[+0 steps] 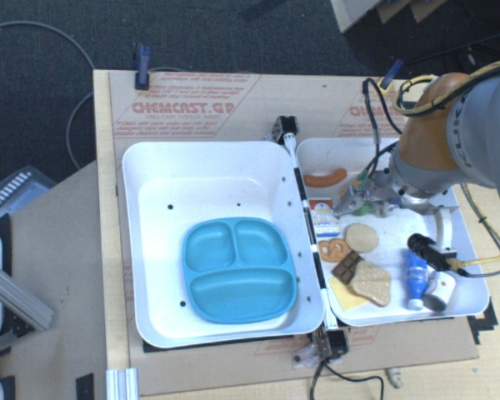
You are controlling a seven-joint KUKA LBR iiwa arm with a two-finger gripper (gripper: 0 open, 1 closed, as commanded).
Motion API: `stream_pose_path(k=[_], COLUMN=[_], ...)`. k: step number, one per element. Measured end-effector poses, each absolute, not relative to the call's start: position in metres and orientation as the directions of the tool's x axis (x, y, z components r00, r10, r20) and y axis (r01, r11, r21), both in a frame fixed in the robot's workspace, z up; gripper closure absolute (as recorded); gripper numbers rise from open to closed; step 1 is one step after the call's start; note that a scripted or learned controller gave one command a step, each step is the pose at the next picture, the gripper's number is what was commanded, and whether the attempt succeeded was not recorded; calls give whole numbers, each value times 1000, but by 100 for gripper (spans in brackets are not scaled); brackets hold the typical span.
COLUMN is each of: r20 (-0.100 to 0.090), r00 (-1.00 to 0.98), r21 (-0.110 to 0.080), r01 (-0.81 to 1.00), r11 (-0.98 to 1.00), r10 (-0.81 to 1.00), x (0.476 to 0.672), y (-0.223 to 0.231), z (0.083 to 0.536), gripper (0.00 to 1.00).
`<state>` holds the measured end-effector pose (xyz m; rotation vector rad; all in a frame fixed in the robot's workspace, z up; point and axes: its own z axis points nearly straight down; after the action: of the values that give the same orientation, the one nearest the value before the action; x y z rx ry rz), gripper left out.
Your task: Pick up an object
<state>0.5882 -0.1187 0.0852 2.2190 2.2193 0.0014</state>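
Observation:
The right bin (475,294) holds several small items. A reddish sausage (327,177) lies at its back left, and a small white carton (322,221) rests against the left wall. In front of those are a pretzel (333,249), a round beige piece (362,237), a brown chocolate piece (347,266), a slice of toast (372,282) and a yellow cheese slice (341,295). A blue bottle (416,278) and a white cup (441,291) lie at the front right. My gripper (365,200) hangs low over the bin's middle, just behind the beige piece and right of the carton.
The left bin (150,182) holds a blue divided plate (237,269). The grey arm with its orange band (429,136) reaches over the right bin's back right. Cardboard covers the bench behind both bins.

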Motion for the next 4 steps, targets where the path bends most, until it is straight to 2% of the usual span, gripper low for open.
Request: stream_pose_path(k=[1, 2, 3, 4], r20=[-2, 4, -1, -1], r00=[11, 8, 1, 1], r21=[-46, -41, -2, -1], r01=[999, 999, 1000, 1000], r11=[-11, -8, -1, -1], r10=[1000, 1000, 1000, 1000], x=[627, 658, 594, 524], y=[-103, -98, -197, -207], z=[81, 79, 85, 84], gripper=[0, 0, 0, 0])
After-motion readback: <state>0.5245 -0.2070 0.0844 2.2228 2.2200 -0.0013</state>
